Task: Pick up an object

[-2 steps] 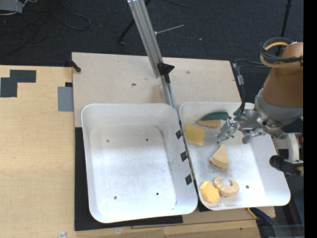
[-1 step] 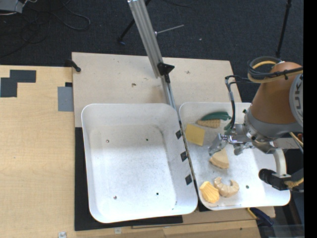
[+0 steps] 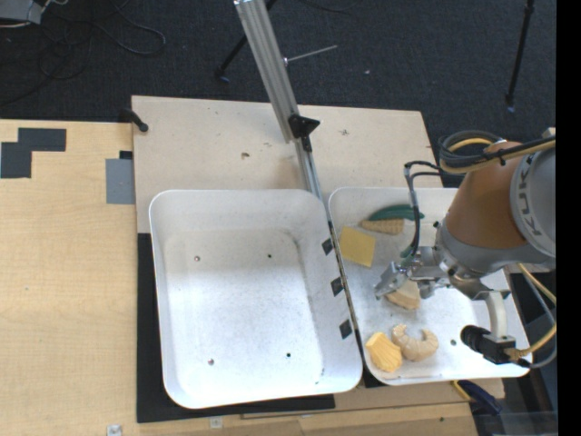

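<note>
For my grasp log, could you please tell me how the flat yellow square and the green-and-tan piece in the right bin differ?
The flat yellow square is plain yellow and blocky; the green-and-tan piece is two-coloured, slim and elongated. The square lies beside the divider; the green-and-tan piece lies farther back and right. Both rest in the right bin, apart from the end effector.

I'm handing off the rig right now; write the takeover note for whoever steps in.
Gripper: low in the right bin, at a tan piece; whether it grips is not clear.
Also in that bin: yellow block, green-and-tan item near the far wall, orange piece and pale lump near the front.
Left bin: no objects seen.
Done: arm is down at an object.
Left: confirm the grasp, then lift.
</note>
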You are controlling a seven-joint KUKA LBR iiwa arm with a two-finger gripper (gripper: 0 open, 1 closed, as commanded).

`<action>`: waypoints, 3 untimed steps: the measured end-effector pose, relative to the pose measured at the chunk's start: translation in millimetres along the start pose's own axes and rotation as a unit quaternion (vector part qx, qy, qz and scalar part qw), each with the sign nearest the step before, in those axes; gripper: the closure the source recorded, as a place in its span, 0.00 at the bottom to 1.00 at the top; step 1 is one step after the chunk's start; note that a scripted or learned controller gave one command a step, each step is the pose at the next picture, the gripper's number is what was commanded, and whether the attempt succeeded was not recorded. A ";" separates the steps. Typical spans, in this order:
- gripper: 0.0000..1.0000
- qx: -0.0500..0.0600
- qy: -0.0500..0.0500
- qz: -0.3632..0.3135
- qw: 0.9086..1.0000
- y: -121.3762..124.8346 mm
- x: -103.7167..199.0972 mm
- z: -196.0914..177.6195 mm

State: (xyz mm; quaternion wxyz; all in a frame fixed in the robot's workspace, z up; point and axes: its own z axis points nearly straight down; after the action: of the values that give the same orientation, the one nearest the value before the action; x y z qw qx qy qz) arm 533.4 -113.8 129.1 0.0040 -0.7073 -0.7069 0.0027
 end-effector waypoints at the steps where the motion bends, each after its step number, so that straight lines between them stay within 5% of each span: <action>1: 1.00 -0.002 0.000 0.004 1.000 0.4 -2.3 -12.9; 3: 1.00 -0.006 -0.001 0.000 1.000 6.6 -12.3 -105.4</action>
State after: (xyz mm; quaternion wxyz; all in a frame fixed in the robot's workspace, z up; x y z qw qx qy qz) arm 541.0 -126.3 234.5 -0.0011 -0.7071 -0.7071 -0.0007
